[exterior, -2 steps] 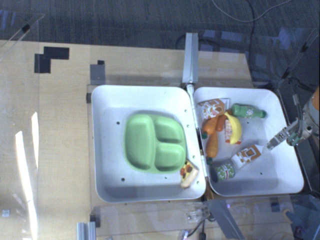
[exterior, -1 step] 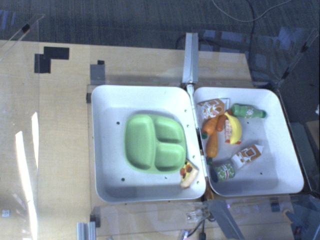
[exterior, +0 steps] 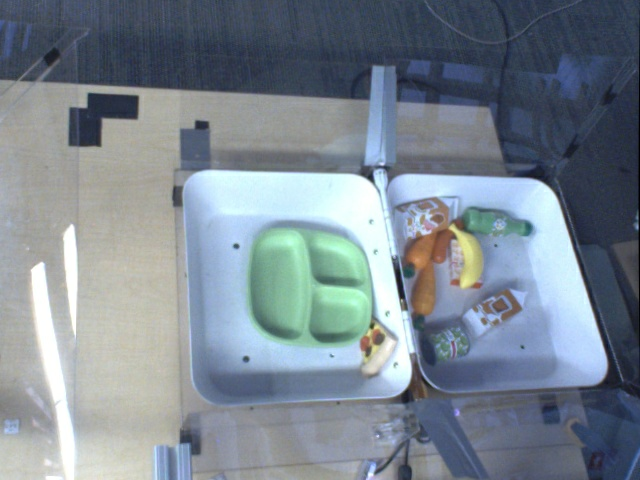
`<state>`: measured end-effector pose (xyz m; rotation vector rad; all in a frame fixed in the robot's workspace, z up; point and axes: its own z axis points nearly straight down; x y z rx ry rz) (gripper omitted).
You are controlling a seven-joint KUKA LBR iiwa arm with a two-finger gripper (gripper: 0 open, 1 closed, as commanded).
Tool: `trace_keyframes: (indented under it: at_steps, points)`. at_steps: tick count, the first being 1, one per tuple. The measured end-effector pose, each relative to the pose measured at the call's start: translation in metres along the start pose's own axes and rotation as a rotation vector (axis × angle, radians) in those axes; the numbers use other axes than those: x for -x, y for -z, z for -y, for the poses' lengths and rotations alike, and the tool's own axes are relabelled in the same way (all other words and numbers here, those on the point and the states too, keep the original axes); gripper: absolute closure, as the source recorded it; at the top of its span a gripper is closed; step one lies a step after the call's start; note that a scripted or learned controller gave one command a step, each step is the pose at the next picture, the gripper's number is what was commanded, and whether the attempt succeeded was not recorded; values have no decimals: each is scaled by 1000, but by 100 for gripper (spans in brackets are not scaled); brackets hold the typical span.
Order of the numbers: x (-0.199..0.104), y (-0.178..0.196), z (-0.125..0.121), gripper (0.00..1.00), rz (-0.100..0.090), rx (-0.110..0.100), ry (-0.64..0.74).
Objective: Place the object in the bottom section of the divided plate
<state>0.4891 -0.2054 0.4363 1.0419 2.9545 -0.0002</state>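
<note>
Plate: your green divided plate [exterior: 308, 286] sits empty in the left bin [exterior: 215, 368].
Object: a small food piece [exterior: 377, 347] lies just off its lower right corner.
Remaining: you've everything left, pick and place.

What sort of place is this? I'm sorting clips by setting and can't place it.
Probably a robot lab test bench: two white bins on a wooden bench, toy food such as a banana, and a loose cable on carpet.

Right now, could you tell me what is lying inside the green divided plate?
All three sections of the green divided plate show bare green. A small slice-shaped toy lies in the left bin, at the plate's lower right corner. Nothing covers the plate.
</note>
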Motion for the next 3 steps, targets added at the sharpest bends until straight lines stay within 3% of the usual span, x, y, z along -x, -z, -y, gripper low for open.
trace_keyframes:
  at_steps: [1,2,3]
  points:
    - [-3,-315,1,100,-7,0,203]
    - [0,-80,0,100,0,0,115]
    - [0,0,0,100,-1,0,-1]
